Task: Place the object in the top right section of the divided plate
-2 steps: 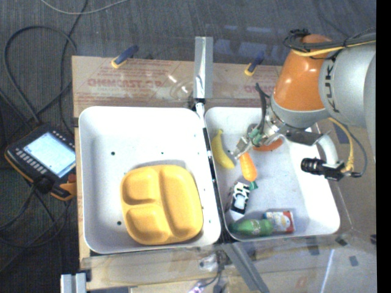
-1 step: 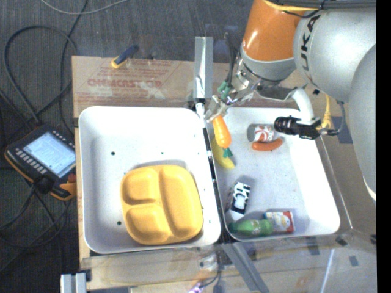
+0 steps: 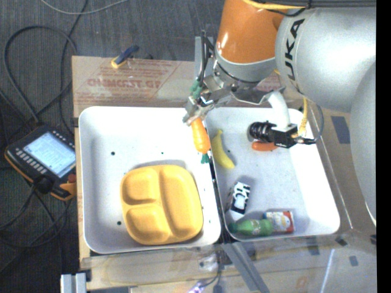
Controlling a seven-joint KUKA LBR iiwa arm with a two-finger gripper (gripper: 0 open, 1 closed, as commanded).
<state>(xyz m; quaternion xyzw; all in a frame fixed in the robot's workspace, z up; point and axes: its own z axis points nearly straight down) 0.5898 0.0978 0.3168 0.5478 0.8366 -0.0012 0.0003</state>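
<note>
A yellow divided plate (image 3: 161, 204) lies in the left bin (image 3: 110, 139), toward its front. My gripper (image 3: 195, 116) hangs over the wall between the two bins, behind and to the right of the plate. It is shut on an orange carrot (image 3: 199, 137), which hangs down from the fingers with its green end (image 3: 205, 159) lowest. The carrot is in the air, above the left bin's right edge and clear of the plate.
The right bin (image 3: 305, 188) holds a yellow banana (image 3: 222, 152) near its left wall, a black-and-white toy (image 3: 240, 198), a green bottle (image 3: 253, 226), a red-and-white packet (image 3: 280, 220) and a small orange piece (image 3: 263, 145). A handheld pendant (image 3: 43, 157) lies left of the bench.
</note>
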